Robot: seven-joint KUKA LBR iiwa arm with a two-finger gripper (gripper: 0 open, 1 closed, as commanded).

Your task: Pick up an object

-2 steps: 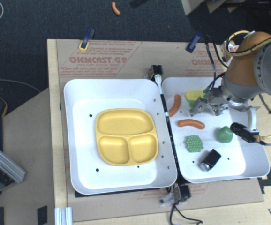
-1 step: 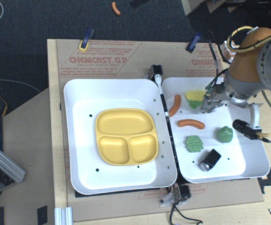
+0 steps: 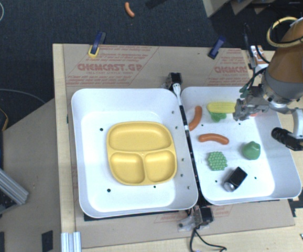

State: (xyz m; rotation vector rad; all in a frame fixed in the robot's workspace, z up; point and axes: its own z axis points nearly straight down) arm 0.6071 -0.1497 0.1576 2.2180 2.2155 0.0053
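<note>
The right bin (image 3: pixel 285 180) holds several small items: a yellow corn piece with a green end (image 3: pixel 220 108), two orange sausages (image 3: pixel 195 117) (image 3: pixel 213 138), a green bumpy piece (image 3: pixel 217 160), a green pepper-like piece (image 3: pixel 251 150) and a black block (image 3: pixel 235 178). My gripper (image 3: pixel 242 111) hangs over the bin's far part, just right of the corn piece. Nothing shows between its fingers.
The left bin (image 3: pixel 86 140) carries a yellow divided tray (image 3: pixel 141 152). Blue clamps (image 3: pixel 96 43) (image 3: pixel 216 48) grip the board's far edge. A black fitting (image 3: pixel 288 138) juts over the right bin's right rim. A stray orange piece (image 3: pixel 129 9) lies on the floor beyond.
</note>
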